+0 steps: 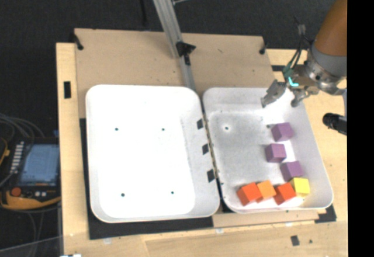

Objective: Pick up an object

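Note:
The right bin [239, 150] holds several small blocks along its right and front sides. Three purple cubes form a column: one [283, 131] at the top, one [276, 151] below it, one [292, 169] lowest. At the front lie a yellow cube [301, 186], a red cube [285, 193], an orange block [267, 189] and a red-orange block [250, 193]. My gripper [285, 97] hangs over the bin's far right corner, above and behind the top purple cube. It is open, with nothing between its fingers [272, 96].
The left bin [140, 150] lies beside the right one. A slanted metal pole [166, 10] rises from the bench behind the bins. A blue-screened device with cables [35, 168] sits off the bench's left edge.

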You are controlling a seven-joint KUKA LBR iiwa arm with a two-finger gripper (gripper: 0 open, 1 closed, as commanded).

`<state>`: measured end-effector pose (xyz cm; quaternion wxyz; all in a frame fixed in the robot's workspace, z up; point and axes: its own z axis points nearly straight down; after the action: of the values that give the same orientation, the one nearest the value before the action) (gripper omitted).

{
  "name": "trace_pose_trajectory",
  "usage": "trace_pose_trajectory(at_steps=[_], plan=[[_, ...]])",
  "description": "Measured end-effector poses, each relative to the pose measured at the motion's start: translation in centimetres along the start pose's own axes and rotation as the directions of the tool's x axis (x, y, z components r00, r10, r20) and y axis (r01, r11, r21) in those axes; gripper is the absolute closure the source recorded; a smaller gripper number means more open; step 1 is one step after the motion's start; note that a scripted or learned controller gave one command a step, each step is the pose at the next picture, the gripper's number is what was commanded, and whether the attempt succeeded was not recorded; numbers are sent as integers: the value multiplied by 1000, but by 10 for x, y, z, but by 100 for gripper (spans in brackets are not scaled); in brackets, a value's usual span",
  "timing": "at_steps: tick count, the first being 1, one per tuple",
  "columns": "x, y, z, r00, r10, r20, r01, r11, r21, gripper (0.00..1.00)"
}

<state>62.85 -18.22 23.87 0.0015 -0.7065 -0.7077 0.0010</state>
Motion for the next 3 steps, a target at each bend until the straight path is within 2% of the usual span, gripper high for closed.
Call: trace_pose_trajectory(at_steps=[1,2,3], plan=[[-1,1,-3,1000,-2,3,2,1000,-4,0],[-6,-6,58,1000,3,2,-3,1000,1,0],[-7,-8,99,1000,5,3,-5,1000,-1,0]])
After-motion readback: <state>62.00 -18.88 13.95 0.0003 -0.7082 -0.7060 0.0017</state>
